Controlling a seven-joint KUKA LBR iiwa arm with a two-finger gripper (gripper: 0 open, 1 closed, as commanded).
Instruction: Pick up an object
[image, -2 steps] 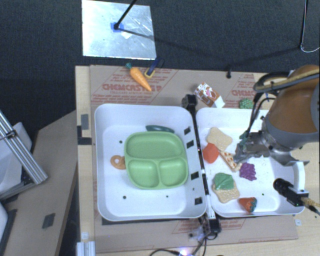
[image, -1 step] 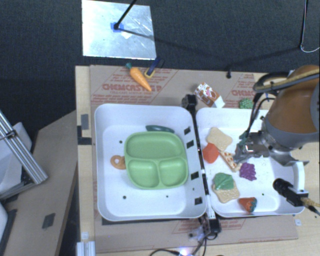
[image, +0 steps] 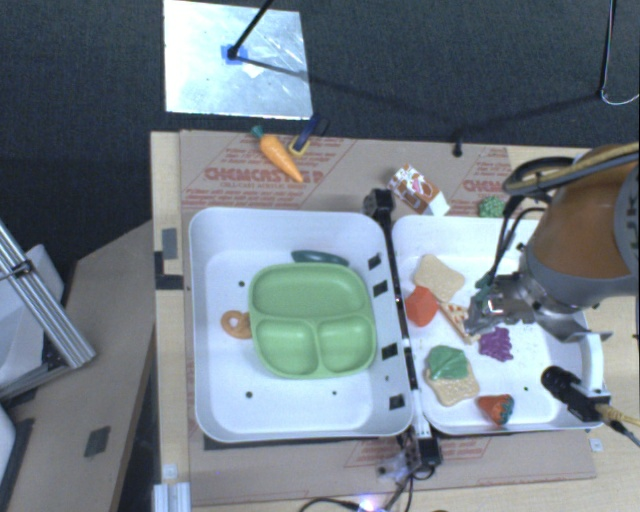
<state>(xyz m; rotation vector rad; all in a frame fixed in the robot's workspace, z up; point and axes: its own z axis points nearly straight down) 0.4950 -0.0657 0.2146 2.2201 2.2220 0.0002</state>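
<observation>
Bench (image: 170, 200): tan board under both bins, running out on every side of the pincer.
Left bin (image: 215, 300): shallow and white, well to the pincer's left, touching the right bin along a black hinge strip.
Right bin (image: 560, 410): shallow and white, directly beneath the pincer.
Arm (image: 590, 235): grey with an orange band, reaching in from the right edge and bending down to the pincer.
Green plate (image: 310, 320): three compartments, in the left bin, well left of the pincer.
Pincer (image: 487, 312): low over the middle of the right bin; how far it is parted and whether it grips anything I cannot tell, the tips being lost in dark clutter.
Bread slice (image: 437, 273): pale tan, up and left of the pincer, near it.
Green-topped toast (image: 450, 372): below and left of the pincer.
Red piece (image: 421, 306): left of the pincer, beside the hinge strip.
Purple grapes (image: 496, 344): just below the pincer, a little right.
Cracker strip (image: 455, 318): patterned, just left of the pincer.
Strawberry (image: 495, 407): red with a green end, well below the pincer near the bin's front wall.
Carrot (image: 279, 156): orange, on the bench far up and left of the pincer.
Wrapped snack (image: 415, 188): on the bench above the bins, up and left of the pincer.
Pretzel ring (image: 236, 324): orange-brown, in the left bin, far left.
</observation>
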